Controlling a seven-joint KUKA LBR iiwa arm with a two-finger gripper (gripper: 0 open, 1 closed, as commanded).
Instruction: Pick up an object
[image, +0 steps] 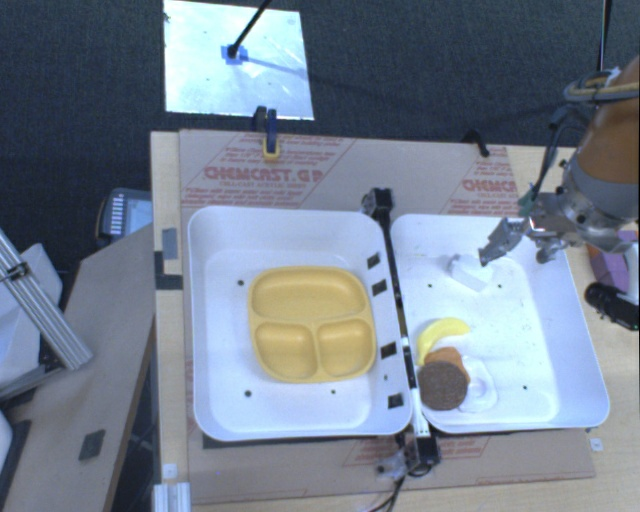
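My gripper (521, 249) hangs over the far part of the right bin (560, 340), open, with nothing between its fingers. Just left of and below its left finger (497, 245) lies a small white object (464, 270) on the bin floor. Nearer the front of this bin a yellow banana (441, 333) lies by the divider. A brown round piece (443, 383) sits just below it, with a pale white ring-like item (481, 387) at its right side.
The left bin (215, 300) holds a yellow three-compartment plate (307, 323). A black divider strip (393, 300) runs between the bins. The right bin's middle and right floor is bare white. A cardboard sheet (330, 165) lies under both bins.
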